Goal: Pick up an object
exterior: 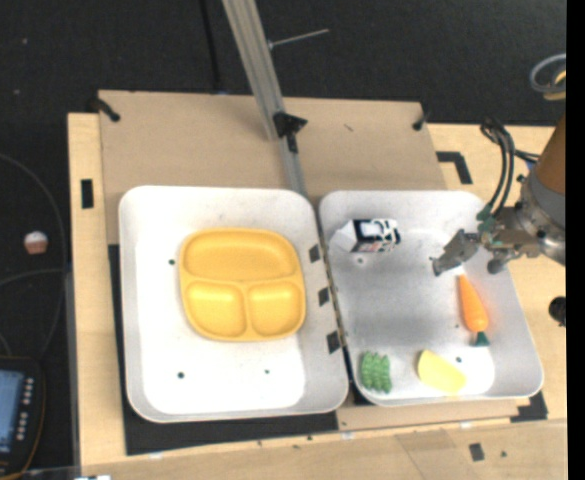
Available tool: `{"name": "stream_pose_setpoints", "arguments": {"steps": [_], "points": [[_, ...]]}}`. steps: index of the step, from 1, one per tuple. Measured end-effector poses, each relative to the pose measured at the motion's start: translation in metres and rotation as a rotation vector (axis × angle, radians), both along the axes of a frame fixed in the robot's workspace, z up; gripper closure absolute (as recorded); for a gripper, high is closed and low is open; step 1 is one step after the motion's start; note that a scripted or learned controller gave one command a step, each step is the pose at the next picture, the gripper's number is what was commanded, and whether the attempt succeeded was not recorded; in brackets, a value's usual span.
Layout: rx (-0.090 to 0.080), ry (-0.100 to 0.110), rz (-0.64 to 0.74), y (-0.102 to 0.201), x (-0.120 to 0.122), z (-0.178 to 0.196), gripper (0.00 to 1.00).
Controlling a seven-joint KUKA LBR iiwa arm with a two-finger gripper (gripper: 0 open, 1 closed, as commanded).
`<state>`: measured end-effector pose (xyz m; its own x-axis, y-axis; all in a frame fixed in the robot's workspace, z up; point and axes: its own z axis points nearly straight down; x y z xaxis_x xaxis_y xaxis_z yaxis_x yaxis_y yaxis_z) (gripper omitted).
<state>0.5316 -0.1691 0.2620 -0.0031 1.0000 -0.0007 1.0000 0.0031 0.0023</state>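
Hand (pixel 475 252) open and empty above right bin (pixel 402 308), just above carrot (pixel 473 306), yellow divided plate (pixel 242 283) in left bin (pixel 152 298), lemon (pixel 440 372) near front edge

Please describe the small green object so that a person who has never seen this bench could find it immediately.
Look at the right white bin, the one without the yellow divided plate. Follow its near edge to the corner beside the seam between the bins; the green object lies there. It is the only green, bumpy piece, left of the smooth yellow object and far from the orange carrot.

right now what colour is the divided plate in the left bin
Yellow: the divided three-compartment plate, clearest in the camera view.
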Motion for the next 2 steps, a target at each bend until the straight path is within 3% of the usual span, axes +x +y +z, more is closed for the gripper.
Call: {"name": "stream_pose_setpoints", "arguments": {"steps": [1, 2], "points": [[0.001, 0.0, -0.001, 0.0, 0.0, 0.0, 0.0], [0.0, 0.006, -0.003, 0.006, 0.005, -0.059, 0.0]]}}
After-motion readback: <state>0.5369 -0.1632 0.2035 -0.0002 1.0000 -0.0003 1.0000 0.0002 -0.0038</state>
